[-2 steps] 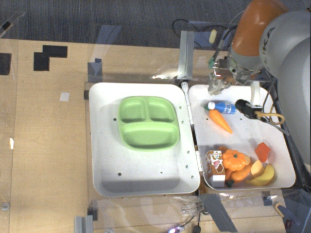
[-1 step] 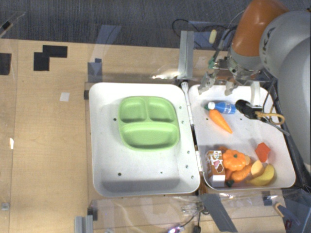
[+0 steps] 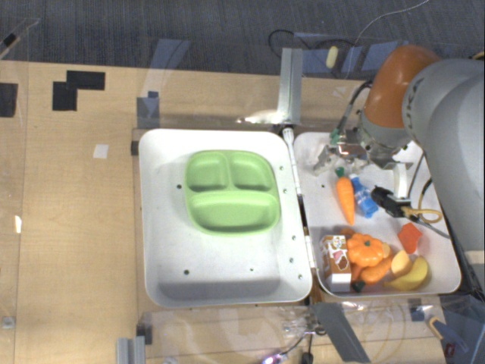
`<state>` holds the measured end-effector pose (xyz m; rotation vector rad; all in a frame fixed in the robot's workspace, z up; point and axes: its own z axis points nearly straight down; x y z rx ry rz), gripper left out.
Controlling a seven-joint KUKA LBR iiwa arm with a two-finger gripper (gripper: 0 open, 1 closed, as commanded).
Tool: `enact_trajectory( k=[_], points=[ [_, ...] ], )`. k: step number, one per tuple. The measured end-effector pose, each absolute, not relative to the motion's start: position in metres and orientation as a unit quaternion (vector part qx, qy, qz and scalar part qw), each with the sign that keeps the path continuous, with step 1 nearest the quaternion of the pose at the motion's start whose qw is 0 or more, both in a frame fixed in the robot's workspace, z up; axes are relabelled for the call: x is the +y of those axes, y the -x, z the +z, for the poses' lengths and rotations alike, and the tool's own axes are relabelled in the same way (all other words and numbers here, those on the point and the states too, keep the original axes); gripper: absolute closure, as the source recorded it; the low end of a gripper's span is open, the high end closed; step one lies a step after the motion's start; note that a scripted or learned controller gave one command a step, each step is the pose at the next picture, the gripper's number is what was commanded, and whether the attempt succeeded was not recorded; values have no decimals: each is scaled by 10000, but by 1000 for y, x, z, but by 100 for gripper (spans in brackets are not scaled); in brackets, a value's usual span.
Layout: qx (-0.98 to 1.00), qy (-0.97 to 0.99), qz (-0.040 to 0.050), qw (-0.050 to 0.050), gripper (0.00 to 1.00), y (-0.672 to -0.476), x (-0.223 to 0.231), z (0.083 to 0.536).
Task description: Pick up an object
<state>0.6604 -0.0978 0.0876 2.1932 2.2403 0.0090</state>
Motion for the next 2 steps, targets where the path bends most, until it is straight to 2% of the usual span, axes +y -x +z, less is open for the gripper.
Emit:
enact_trajectory(
  k=[1, 2],
  points=[
    [7309, -6825, 35, 35, 0, -609, -101, 89],
    [7310, -6823, 77, 60, 100, -612, -98, 102]
  ],
)
